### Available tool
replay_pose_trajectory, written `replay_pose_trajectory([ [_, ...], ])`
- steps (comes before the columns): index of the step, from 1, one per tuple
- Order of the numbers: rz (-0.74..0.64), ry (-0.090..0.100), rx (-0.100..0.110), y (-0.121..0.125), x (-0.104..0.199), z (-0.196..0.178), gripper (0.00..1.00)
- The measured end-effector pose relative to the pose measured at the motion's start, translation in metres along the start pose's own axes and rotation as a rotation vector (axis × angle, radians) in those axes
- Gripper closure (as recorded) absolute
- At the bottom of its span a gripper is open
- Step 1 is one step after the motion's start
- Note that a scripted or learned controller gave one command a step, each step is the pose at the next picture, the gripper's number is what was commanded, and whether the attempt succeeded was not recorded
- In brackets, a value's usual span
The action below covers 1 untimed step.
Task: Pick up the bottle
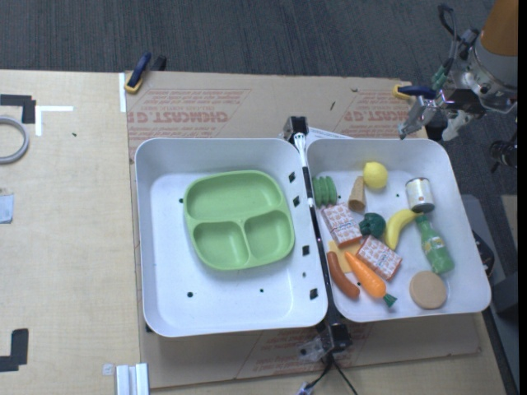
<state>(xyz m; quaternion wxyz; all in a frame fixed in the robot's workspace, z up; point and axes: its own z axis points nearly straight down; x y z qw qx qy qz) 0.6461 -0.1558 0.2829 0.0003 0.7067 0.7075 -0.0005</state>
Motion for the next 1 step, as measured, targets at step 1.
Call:
replay_pose_trajectory([
  [1,-0.003,-0.002,-0.001,0.0005,-0.0002,-0.0097,1.00],
])
